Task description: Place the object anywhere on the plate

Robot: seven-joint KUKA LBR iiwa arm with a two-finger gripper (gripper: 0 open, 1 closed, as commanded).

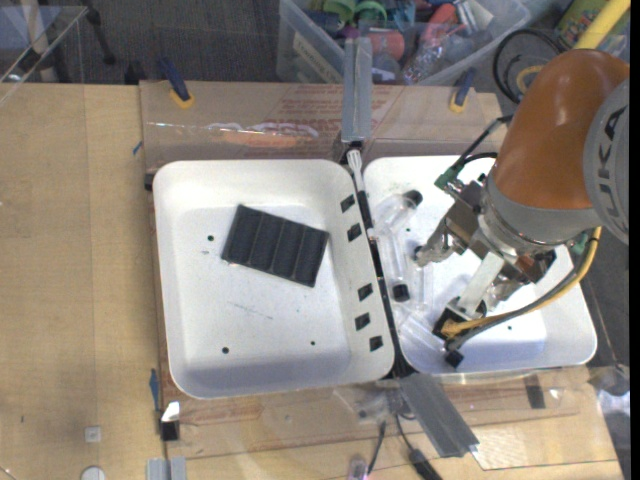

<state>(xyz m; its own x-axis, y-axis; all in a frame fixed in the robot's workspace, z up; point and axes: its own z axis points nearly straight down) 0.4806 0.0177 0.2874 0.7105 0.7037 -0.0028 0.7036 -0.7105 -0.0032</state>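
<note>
Hovering two-finger gripper (428,254) low in right white bin (560,343), grip state unreadable, near small clear plastic object (409,204) lying loose there; risking reaching dark ribbed rectangular plate (275,245) in left white bin (190,348) empty-handed, slick clear plastic slipping out.

Lettering on the arm (612,163): dark capitals on its grey casing, just right of the orange band (555,128), sliced off by the picture's edge. I read "UK", possibly with an A after it, running down the casing. Far left of the orange band, reddish print crosses the brown board (300,103), too blurred to read.
</note>
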